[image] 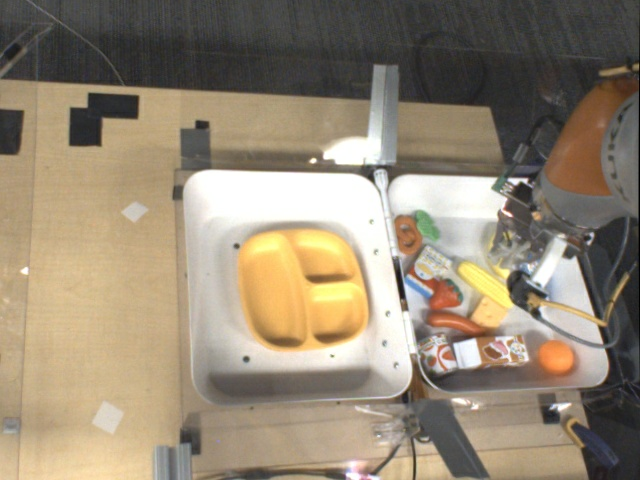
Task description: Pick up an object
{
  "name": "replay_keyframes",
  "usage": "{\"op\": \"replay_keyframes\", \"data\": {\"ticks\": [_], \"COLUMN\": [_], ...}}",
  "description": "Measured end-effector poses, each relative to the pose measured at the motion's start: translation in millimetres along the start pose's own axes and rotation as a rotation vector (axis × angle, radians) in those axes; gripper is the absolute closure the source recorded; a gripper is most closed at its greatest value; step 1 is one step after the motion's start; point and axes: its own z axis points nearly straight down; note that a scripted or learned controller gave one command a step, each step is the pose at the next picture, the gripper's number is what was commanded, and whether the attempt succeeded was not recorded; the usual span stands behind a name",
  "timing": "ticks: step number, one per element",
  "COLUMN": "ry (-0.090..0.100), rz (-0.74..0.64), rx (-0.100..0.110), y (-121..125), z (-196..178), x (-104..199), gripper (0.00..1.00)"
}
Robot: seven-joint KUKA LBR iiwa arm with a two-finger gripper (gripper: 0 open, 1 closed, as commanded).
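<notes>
The right bin [455, 193] holds several toy foods: a yellow corn cob [484, 282], a cheese wedge [490, 312], a red sausage [455, 322], an orange [556, 358], a brown carton [478, 352], a green piece [427, 225] and a pretzel-like piece [406, 234]. My gripper [510, 246] hangs over the bin's right half, just above and right of the corn cob. Nothing shows between its fingers. The arm's orange band [585, 148] rises behind it.
The left bin [210, 268] holds a yellow divided tray [300, 288]. A metal post [384, 118] stands behind the gap between the bins. Cables [565, 310] trail across the right bin's right edge. Wooden bench lies to the left.
</notes>
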Motion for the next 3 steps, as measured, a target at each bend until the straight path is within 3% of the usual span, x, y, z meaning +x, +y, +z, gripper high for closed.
{"op": "replay_keyframes", "data": {"ticks": [1, 2, 3], "ry": [0.003, 0.013, 0.008], "rz": [-0.095, 0.279, 0.724], "rx": [-0.004, -0.01, -0.004], "y": [-9.0, -19.5, 25.6], "z": [21.1, 79.4, 33.7], "x": [-78.0, -92.1, -22.8], "gripper": [1.0, 1.0, 1.0]}}
